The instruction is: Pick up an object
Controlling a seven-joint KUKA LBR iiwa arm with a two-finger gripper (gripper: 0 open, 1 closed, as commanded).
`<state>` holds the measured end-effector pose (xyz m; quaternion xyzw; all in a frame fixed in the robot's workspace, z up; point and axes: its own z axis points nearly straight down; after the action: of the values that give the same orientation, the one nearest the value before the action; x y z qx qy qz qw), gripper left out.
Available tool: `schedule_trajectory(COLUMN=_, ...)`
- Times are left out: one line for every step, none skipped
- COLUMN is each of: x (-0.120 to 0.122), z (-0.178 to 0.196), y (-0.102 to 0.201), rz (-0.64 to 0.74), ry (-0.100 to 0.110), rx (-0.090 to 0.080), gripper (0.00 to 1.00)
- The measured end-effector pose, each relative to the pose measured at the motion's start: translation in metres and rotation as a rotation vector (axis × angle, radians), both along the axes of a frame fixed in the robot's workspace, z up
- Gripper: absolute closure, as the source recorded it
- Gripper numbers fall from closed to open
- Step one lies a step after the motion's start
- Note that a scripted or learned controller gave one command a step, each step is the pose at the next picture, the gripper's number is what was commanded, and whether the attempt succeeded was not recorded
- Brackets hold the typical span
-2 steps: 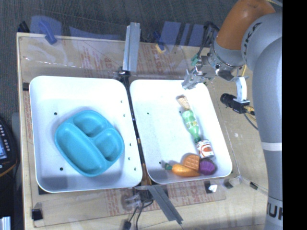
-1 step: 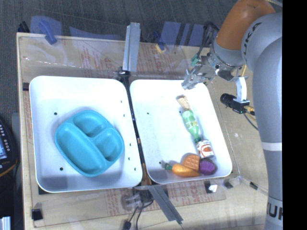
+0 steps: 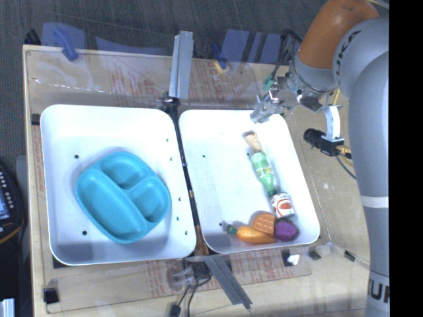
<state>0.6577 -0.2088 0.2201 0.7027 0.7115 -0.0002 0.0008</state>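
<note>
In the right bin (image 3: 218, 177) a green bottle (image 3: 263, 168) with a tan cap lies along the right side. Below it a small red-and-white can (image 3: 283, 205) stands near the front right corner. A purple fruit (image 3: 286, 230), a waffle-like brown piece (image 3: 264, 222) and an orange carrot (image 3: 254, 235) crowd that corner. My gripper (image 3: 266, 107) hangs over the bin's far rim, above and apart from the bottle, with nothing visibly between its fingers.
The left bin (image 3: 59, 144) holds a blue divided tray (image 3: 123, 195). A metal divider post (image 3: 180, 65) rises at the back between the bins. The arm (image 3: 350, 51) fills the right side. A clamp (image 3: 211, 276) sits at the front between the bins.
</note>
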Motion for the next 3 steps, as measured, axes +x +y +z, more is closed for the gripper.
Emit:
schedule_trajectory(x=0.0, z=0.0, y=0.0002, rz=0.0, ry=0.0, rx=0.0, gripper=1.0)
schedule_trajectory(x=0.0, z=0.0001, y=0.0002, rz=0.001, ry=0.0, rx=0.0, gripper=1.0)
schedule_trajectory(x=0.0, z=-0.0009, y=0.0004, rz=0.001, ry=0.001, rx=0.001, gripper=1.0)
